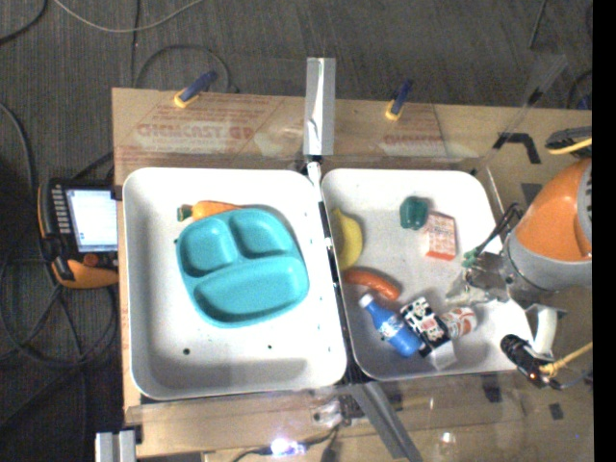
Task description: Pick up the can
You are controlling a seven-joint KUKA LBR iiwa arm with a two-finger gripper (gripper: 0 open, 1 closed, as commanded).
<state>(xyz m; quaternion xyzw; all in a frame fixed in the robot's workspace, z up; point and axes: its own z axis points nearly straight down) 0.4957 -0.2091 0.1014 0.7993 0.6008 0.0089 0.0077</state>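
**Can lay at the near edge of the right bin, arm close by**

The right bin [481,189] held a heap of small things. The can [460,321], red and white, lay on its side near the bin's near right corner. It touched a black and white pack [425,321], and a blue bottle [389,327] lay just beside that. The three were crowded together, so it was hard to see where one stopped and the next began.

The arm [558,229] came in from the right, and part of it was cut off by the edge of the view. The tool [478,279] hung just above the can. It was small and blurry, so you could not tell how it was set, and nothing could be seen in it.

Farther back in the same bin were an orange sausage shape [373,280], a yellow banana [347,239], a green block [415,213] and a small red and white box [441,236].

The left bin [154,354] held a blue tray [243,263]. An orange thing [210,209] peeked out from behind the tray, mostly hidden.

Both bins sat on the desk [221,128].
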